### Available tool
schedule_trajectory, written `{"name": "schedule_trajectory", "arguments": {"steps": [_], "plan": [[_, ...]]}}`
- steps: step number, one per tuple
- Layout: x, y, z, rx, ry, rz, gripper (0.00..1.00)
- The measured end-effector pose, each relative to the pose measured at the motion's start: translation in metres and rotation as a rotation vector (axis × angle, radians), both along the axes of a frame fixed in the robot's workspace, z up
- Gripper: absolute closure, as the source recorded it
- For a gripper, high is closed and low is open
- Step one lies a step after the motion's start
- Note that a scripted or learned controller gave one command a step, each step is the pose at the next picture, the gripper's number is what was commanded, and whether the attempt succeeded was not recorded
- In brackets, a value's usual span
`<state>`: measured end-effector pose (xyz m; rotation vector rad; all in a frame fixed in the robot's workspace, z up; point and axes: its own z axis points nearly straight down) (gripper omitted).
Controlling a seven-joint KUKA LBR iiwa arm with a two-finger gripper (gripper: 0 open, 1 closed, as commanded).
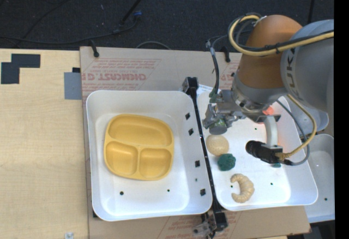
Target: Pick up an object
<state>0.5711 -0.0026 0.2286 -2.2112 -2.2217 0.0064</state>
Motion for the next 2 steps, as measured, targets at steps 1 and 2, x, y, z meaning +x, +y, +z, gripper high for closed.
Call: {"name": "schedule_trajectory", "arguments": {"steps": [1, 2], "plan": [[-0.011, 0.045, -0.003, 0.000, -0.001, 0.000, 1.00], [-0.033, 0.096, -0.012, -0.001, 0.000, 0.000, 1.00]]}}
